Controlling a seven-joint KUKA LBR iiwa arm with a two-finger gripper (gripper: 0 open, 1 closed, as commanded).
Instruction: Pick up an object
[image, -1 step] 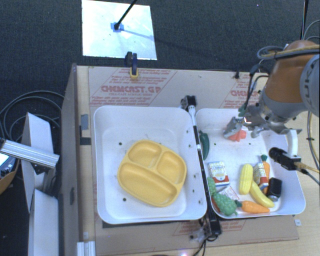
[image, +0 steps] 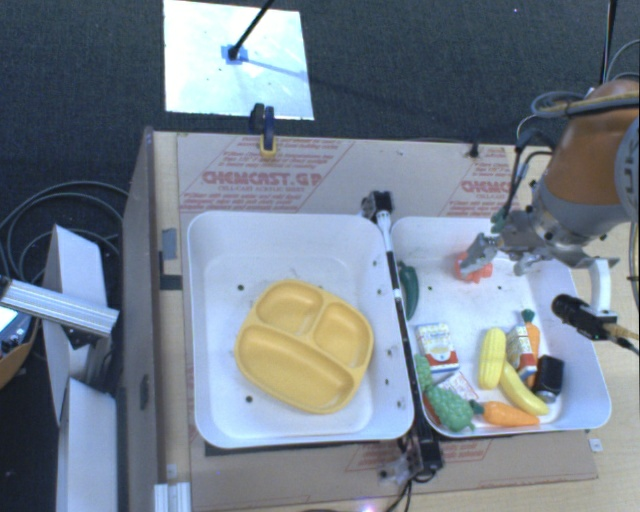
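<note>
My gripper (image: 483, 250) hangs over the back part of the right bin (image: 455, 310), reaching in from the right. A small orange-red object (image: 471, 266) sits right at its tip, touching or just under it. I cannot make out whether the object is gripped. Further forward in the same bin lie a small carton (image: 437, 346), a yellow corn cob (image: 491, 357), a banana (image: 523, 389), a carrot (image: 510, 414), green grapes (image: 448, 406), a small bottle (image: 523, 343) and a black item (image: 547, 376).
A yellow divided tray (image: 303, 346) lies in the left bin (image: 215, 300). A green vegetable (image: 408, 287) rests against the right bin's left wall. A black part on the arm (image: 576, 313) juts over the right bin's right side.
</note>
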